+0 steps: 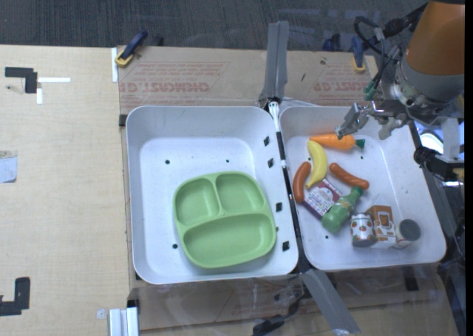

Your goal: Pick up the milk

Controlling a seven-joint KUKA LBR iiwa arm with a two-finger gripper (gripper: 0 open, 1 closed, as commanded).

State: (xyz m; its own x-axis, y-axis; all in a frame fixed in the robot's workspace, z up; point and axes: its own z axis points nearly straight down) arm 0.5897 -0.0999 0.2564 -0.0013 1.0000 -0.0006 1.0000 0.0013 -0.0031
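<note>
**Gripper above the far end of the right bin, milk not yet picked up**

Gripper: we log it at the far end of the right bin, hanging under the grey wrist and orange band of the arm. We see two fingers, one near the carrot and one further right, with a clear gap between them and nothing in that gap, so we record it as spread and holding nothing.

Progress: we judge the task at its start. No item is lifted; the whole approach, grasp and lift remain.

Contents, from the near edge to the far edge:

- Milk: what we take for the milk is a small orange and white carton lying at the near end of the right bin, between a red-patterned can on its left and a grey can on its right, touching or almost touching both.
- Green bottle, lying tilted just beside the red-patterned can.
- Red and white packet, two sausages and a banana, mid-bin.
- Carrot, at the far end, just beside the left finger.

Left bin: holds a green divided plate.

Relation: we place the milk well apart from the gripper, at the opposite, nearer end of the same bin and slightly to its right.
</note>
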